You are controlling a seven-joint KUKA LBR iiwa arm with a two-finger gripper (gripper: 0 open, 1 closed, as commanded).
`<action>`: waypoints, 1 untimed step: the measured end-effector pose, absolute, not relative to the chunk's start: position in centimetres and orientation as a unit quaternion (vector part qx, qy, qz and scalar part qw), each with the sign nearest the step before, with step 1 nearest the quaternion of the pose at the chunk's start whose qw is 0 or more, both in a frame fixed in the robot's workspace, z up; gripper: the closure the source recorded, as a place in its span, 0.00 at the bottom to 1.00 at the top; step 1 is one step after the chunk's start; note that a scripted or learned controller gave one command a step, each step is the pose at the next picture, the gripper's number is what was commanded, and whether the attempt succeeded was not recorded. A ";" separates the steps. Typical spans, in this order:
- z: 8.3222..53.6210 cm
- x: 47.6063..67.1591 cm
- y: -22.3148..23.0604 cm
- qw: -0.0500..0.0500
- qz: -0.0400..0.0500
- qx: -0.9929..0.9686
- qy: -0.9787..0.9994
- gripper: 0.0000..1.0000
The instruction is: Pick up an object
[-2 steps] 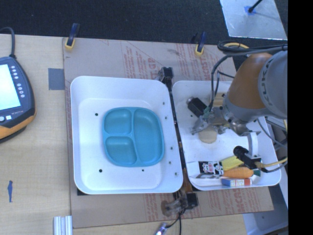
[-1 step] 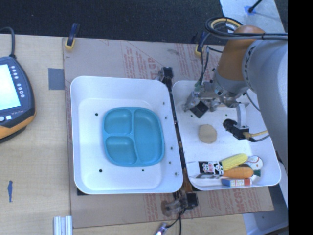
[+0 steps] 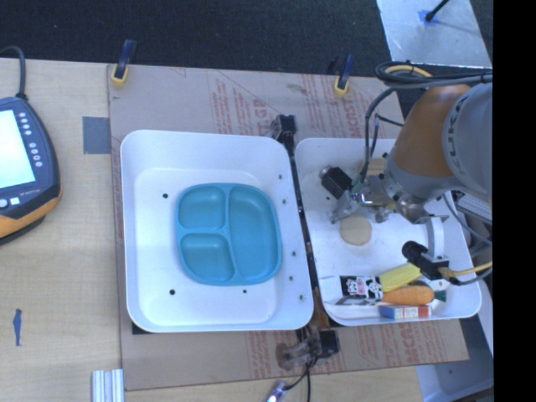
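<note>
Bright, even light, slightly soft focus

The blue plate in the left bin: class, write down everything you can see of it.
The blue plate is a light blue, plastic-looking tray with rounded corners, split by raised ridges into three compartments: two smaller ones on its left half and a long one down its right. It lies flat, right way up, slightly turned, near the middle of the left white bin. All three compartments look bare. It touches just the bin floor.
</note>
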State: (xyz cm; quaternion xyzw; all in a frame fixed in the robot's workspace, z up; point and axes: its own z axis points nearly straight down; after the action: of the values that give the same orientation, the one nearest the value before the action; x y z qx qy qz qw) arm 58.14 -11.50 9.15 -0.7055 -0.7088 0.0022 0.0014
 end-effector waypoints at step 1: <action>19.2 58.5 -6.3 0.001 0.000 -0.705 -0.709 0.00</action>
State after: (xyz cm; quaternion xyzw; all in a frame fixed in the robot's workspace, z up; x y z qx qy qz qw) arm 58.48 -6.26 19.25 -0.7054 -0.7088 0.0004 0.0008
